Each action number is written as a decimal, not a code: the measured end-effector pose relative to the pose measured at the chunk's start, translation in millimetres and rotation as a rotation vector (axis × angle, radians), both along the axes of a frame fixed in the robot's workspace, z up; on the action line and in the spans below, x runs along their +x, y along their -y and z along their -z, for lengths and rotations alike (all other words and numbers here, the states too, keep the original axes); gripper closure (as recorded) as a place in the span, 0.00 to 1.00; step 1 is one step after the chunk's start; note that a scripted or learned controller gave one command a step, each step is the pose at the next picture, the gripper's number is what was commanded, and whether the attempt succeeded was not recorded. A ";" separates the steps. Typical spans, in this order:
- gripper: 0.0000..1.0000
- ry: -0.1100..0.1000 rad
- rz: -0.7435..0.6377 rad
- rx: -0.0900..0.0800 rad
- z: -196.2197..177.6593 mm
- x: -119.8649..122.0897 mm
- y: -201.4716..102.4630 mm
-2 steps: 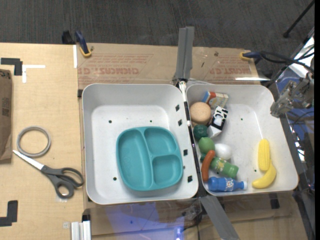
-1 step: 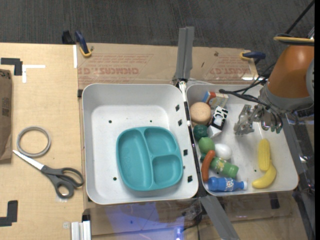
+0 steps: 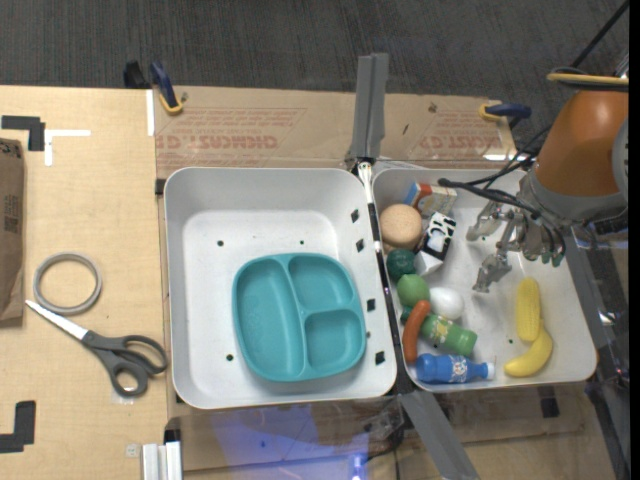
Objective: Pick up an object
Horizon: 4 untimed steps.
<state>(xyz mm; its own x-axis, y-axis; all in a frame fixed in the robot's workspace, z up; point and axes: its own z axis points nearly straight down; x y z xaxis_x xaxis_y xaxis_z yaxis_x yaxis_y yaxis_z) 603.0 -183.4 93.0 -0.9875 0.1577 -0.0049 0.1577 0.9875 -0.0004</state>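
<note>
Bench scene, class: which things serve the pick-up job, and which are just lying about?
For the job:
gripper
right bin
banana
blue bottle
tan ball

Lying about:
teal tray
scissors
tape roll

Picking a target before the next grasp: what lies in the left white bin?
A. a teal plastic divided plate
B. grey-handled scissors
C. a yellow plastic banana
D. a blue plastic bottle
A: the teal plastic divided plate lies alone in the left white bin, while the toys crowd the right white bin under the gripper.
</note>
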 end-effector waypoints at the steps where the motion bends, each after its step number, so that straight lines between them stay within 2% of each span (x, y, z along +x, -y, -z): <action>1: 0.00 -0.003 -0.001 0.001 0.8 -92.0 38.8; 2: 1.00 0.001 -0.005 -0.001 -9.0 -90.2 37.9; 3: 1.00 0.000 -0.005 0.000 -167.9 -121.9 38.7; 4: 1.00 -0.004 0.006 0.002 -45.3 -59.2 5.4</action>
<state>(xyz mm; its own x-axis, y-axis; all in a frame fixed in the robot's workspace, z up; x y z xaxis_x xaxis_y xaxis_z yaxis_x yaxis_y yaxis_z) 543.8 -188.8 138.3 -0.9865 0.1636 -0.0009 0.1636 0.9865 0.0014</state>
